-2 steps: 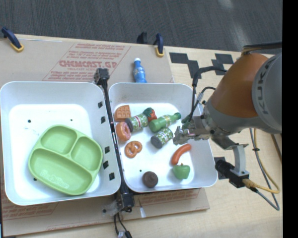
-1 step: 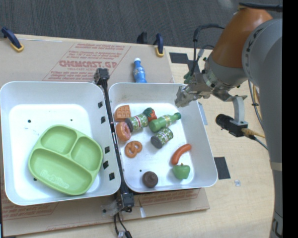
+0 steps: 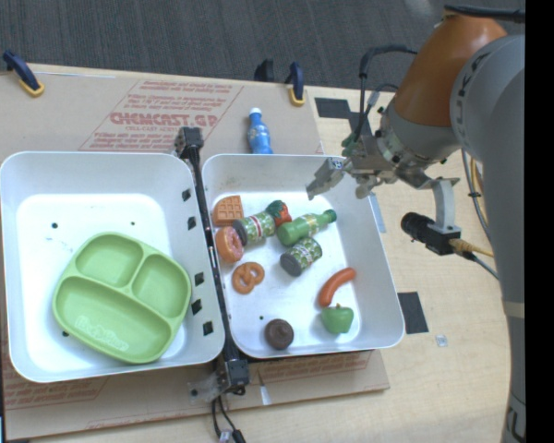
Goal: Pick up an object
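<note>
Grey gripper (image 3: 343,179) hovering open over right bin (image 3: 380,247), holding nothing; still approach phase; needs lowering onto green bottle (image 3: 306,226).

The gripper (image 3: 344,179) hangs with fingers apart above the far right corner of the right bin (image 3: 380,270). In this bin lie a waffle (image 3: 227,209), a donut (image 3: 228,244), a pretzel (image 3: 247,276), two green bottles (image 3: 307,226), a small can (image 3: 301,257), a sausage (image 3: 336,285), a green pepper (image 3: 337,318) and a chocolate donut (image 3: 279,333). The left bin (image 3: 18,187) holds a green divided plate (image 3: 122,297). A blue bottle (image 3: 258,131) lies on the desk (image 3: 92,100).
</note>
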Motion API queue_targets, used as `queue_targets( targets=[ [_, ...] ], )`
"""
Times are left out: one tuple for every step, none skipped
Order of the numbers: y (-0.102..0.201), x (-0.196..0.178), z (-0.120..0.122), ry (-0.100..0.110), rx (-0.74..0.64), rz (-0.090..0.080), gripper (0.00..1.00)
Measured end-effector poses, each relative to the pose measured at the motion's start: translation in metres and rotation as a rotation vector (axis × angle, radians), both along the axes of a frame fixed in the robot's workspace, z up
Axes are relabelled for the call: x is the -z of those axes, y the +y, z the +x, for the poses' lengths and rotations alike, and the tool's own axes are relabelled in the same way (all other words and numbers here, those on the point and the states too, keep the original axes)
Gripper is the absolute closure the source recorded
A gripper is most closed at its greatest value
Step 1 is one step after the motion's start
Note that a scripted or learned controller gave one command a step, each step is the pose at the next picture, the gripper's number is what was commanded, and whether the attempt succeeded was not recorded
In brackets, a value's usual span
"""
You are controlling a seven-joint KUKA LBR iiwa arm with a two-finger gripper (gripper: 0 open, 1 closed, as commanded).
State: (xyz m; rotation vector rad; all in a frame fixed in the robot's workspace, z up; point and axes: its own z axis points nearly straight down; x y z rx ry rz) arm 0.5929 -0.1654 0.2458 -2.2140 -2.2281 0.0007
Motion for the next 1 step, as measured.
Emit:
queue_targets(
  targets=[
    [0.0137, 0.1543, -0.0713, 0.003, 0.001, 0.002, 0.00]
  ],
)
